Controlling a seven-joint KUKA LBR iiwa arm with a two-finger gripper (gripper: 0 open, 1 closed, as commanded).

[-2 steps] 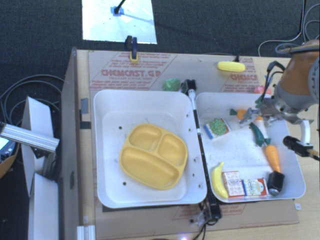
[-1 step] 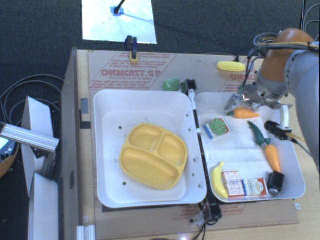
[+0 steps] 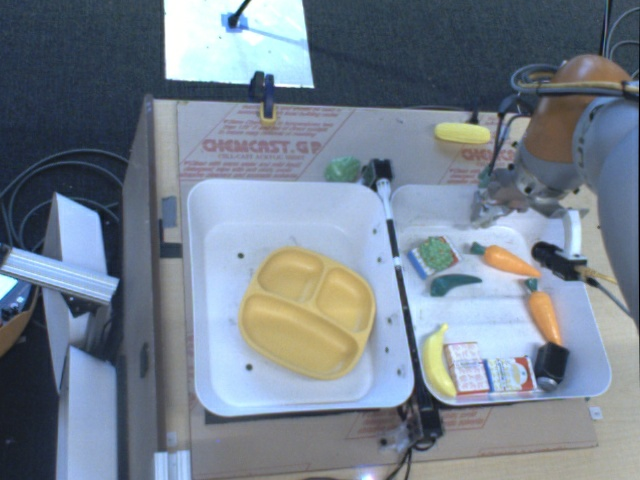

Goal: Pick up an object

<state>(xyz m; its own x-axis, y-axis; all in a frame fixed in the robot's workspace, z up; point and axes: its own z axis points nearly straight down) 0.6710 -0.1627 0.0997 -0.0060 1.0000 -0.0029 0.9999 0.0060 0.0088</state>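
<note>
A yellow divided tray (image 3: 307, 311) sits alone in the left bin (image 3: 215, 218); toy food, including two carrots (image 3: 505, 260), lies untouched in the right bin (image 3: 590, 343). The hand (image 3: 492, 208) hovers at that bin's far edge, its grip impossible to tell; picking appears not yet begun.

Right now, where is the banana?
The banana lies in the right bin, at its near left corner, right beside the divider between the bins. A small red-and-white box sits just to its right.
</note>
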